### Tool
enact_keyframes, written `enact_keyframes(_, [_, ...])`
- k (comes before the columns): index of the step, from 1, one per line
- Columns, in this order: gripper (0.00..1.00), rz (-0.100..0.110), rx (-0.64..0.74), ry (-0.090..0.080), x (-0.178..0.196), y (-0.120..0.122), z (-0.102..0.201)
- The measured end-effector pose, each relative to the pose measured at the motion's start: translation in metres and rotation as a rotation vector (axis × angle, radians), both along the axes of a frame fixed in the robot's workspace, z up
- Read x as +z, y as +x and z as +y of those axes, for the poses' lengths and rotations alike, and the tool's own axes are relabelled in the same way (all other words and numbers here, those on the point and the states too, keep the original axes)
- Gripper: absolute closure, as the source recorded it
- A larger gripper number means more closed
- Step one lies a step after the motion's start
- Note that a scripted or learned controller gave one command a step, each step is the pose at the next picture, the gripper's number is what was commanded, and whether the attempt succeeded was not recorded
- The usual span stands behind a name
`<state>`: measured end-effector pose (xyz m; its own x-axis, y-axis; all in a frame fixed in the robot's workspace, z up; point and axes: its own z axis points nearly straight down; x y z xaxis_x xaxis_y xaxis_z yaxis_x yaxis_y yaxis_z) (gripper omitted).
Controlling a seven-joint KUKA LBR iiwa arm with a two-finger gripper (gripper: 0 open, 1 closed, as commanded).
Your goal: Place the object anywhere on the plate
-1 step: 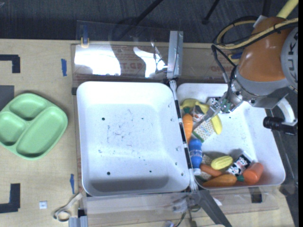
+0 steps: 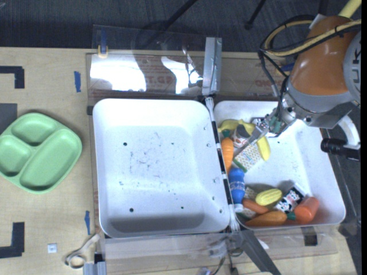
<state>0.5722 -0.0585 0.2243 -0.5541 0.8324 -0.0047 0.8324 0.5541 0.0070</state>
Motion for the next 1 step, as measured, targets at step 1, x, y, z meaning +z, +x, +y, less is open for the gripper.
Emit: enact_keyframes(1, [1.00,0.008,-0.235,0.001,-0.0187,-0.0136,-0.0922])
